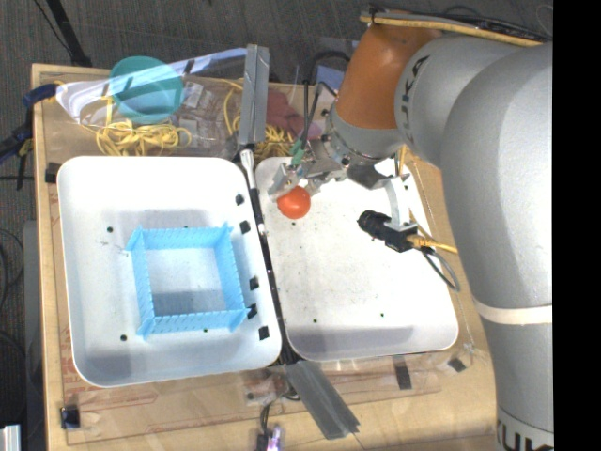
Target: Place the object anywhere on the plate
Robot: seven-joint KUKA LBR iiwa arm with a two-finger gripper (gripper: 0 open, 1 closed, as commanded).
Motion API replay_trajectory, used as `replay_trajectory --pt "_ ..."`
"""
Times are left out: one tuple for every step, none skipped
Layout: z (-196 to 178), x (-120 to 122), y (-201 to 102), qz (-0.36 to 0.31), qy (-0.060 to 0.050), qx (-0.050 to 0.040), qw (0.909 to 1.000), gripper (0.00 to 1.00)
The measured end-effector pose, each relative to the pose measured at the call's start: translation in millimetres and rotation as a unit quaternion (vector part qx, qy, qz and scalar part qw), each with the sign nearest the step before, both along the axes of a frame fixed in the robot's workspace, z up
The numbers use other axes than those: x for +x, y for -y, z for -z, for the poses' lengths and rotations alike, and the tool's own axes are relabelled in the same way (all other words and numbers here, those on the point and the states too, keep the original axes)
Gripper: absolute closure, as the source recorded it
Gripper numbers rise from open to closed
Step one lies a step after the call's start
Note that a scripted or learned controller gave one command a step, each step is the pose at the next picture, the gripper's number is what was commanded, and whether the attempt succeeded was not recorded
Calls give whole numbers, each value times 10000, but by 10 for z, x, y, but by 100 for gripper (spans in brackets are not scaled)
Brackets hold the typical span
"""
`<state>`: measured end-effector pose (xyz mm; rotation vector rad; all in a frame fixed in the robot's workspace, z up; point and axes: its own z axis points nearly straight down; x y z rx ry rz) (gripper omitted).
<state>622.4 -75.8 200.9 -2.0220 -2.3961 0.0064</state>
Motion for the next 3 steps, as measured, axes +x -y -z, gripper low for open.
replay_trajectory --pt "-96 2 -7 -28 -11 0 10000 100" --pt "-72 -607 -522 -787 17 0 9969 100" --pt "-74 -606 -517 -784 20 -2 9969 0"
